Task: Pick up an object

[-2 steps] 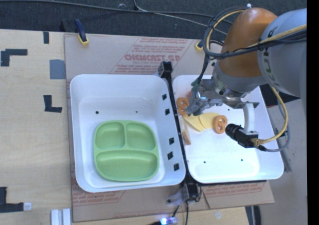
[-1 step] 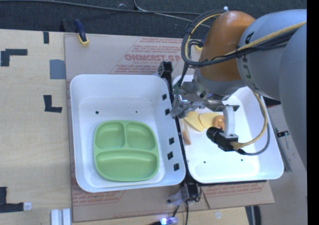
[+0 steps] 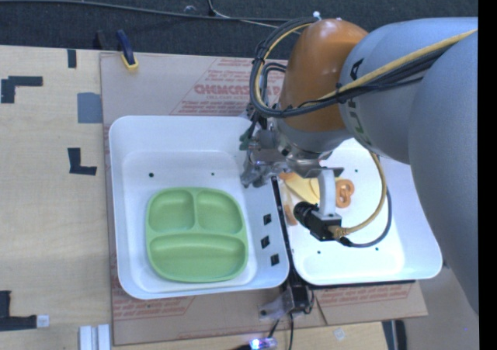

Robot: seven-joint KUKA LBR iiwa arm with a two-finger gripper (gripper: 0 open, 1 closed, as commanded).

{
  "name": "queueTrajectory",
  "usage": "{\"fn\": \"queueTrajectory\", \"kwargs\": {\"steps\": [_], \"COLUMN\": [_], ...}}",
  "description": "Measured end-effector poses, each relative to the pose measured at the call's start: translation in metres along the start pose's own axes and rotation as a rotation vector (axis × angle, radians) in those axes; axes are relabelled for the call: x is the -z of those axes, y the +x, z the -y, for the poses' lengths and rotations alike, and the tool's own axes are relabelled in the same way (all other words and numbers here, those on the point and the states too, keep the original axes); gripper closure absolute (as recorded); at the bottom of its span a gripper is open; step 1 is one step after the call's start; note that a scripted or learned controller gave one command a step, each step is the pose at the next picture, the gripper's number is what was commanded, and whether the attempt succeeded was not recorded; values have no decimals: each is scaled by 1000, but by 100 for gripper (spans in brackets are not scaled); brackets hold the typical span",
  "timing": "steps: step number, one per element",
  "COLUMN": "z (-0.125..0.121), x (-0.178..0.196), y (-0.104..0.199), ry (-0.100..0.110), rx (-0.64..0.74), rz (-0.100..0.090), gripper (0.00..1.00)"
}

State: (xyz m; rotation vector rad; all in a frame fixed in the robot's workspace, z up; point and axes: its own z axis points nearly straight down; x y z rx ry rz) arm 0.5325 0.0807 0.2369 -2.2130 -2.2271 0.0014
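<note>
1. You have two shallow white bins side by side on the bench: the left bin (image 3: 124, 185) and the right bin (image 3: 388, 263), meeting along a shared rim near the middle of the view.

2. The left bin carries a green divided plate (image 3: 196, 233), lying flat in its near half, three compartments up.

3. In the right bin, a small cluster of orange and yellow objects (image 3: 342, 193) sits near its left side, close to the shared rim. Much of it is covered by the wrist, so you cannot tell how many pieces there are or which way any long axis runs.

4. The arm (image 3: 419, 100) reaches in from the right, its orange band (image 3: 318, 69) over the far part of the right bin. The gripper (image 3: 256, 170) hangs at the dividing rim, its dark tip just over the right edge of the left bin.

5. You cannot tell from this angle how the gripper is set or whether anything is in it; the wrist body and cables hide that.

6. The relation that matters: the orange and yellow objects lie to the right of and slightly nearer than the gripper tip, close beside it, partly under the wrist. The plate lies to the left and nearer, a little further off.

7. My judgement: no pick is confirmed yet. The cluster is the closer candidate, but check the view clears before trusting any grasp there.
</note>
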Motion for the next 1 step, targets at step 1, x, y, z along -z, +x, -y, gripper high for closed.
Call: {"fn": "queueTrajectory", "kwargs": {"steps": [1], "z": [0], "x": [0], "y": [-3], "ry": [0], "rx": [-4], "rz": [1], "gripper": [0]}}
